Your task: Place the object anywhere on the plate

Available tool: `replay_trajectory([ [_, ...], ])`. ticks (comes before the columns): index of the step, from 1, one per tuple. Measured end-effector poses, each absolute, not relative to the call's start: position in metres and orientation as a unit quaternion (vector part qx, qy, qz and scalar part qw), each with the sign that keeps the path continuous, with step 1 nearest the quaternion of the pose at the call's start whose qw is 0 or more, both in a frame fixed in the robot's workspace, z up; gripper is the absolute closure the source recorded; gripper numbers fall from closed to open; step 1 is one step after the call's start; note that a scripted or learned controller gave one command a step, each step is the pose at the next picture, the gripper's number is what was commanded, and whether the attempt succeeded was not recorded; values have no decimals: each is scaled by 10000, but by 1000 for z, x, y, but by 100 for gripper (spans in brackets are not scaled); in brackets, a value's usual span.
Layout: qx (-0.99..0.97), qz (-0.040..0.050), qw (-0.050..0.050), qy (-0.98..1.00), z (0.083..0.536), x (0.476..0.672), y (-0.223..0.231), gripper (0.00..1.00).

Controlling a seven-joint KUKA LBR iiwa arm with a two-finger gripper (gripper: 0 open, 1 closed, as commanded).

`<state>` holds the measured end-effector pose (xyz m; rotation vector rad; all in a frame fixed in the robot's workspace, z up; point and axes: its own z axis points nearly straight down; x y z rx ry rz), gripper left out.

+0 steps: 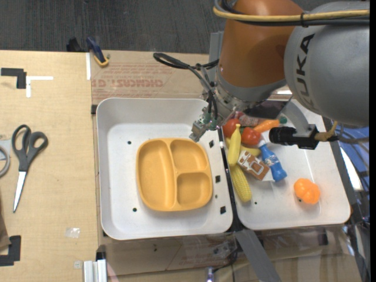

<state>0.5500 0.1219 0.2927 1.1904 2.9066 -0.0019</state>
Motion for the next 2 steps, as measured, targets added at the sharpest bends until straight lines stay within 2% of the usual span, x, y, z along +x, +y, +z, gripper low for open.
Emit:
replay_trajectory([
  [1, 3789, -8, 3, 9254, 293, 550, 122, 0],
  [2, 2237, -7, -4, 9747, 247, 545, 116, 0],
])
